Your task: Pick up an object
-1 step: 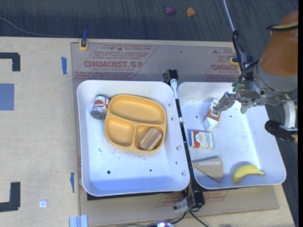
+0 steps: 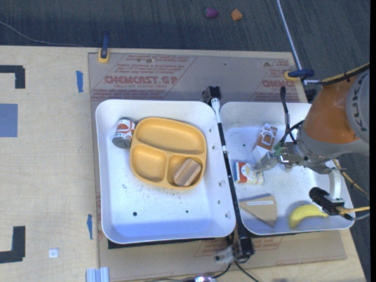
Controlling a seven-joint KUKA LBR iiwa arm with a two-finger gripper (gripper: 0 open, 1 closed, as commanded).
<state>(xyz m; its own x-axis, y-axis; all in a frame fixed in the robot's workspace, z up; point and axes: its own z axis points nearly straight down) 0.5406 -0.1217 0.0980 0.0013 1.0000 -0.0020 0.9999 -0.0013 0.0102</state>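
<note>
My gripper hangs low over the right bin, just beside a small red-and-white packet and below a brown-and-white carton; how the gripper is set I cannot tell. Nothing shows in my grasp. A banana lies near the bin's front right corner, a tan wedge beside it. In the left bin a yellow divided tray holds a brown block, and a crushed can touches the tray's left edge
</note>
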